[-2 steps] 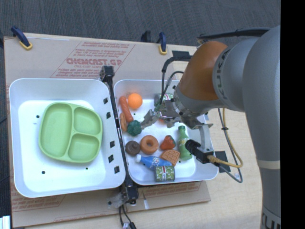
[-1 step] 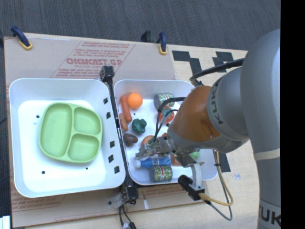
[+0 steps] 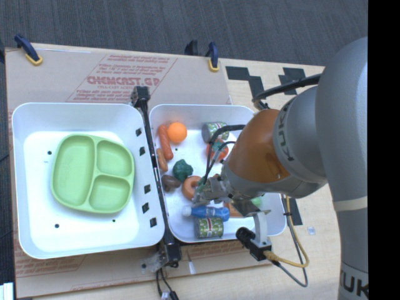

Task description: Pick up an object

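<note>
The right bin holds several small items: an orange ball, a carrot, a dark green broccoli piece, a brown item, an orange ring, a blue bottle, a green can and a tin at the back. My gripper is low in this bin, just above the blue bottle and beside the orange ring. The wrist and orange band cover its fingers.
The left bin carries a light green divided plate. A black divider runs between the bins. Cardboard lies behind them, with blue clamps along the bench's back edge. The arm's bulk overhangs the right bin's right half.
</note>
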Robot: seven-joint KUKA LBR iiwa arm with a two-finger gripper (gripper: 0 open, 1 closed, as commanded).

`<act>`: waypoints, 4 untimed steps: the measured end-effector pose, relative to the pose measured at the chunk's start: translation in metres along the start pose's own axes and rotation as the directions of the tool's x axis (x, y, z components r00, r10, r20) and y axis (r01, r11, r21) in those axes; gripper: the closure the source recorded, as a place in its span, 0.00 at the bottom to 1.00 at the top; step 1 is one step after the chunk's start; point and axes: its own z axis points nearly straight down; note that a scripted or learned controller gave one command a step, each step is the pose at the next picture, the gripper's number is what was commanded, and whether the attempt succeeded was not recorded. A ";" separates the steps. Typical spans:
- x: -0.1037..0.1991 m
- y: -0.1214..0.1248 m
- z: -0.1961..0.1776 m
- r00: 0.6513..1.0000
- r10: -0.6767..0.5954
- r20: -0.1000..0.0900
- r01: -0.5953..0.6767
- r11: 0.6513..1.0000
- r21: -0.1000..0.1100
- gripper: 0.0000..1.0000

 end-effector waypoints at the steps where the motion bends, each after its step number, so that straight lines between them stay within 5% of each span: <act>1: 0.053 0.001 -0.091 1.000 0.005 -0.001 -0.005 1.000 -0.004 1.00; 2: 0.053 0.002 -0.100 1.000 0.001 0.000 -0.001 1.000 -0.003 1.00; 3: -0.041 -0.001 -0.104 1.000 0.008 0.000 -0.008 1.000 -0.005 1.00; 4: -0.085 0.072 -0.163 1.000 0.005 0.000 -0.005 1.000 -0.006 1.00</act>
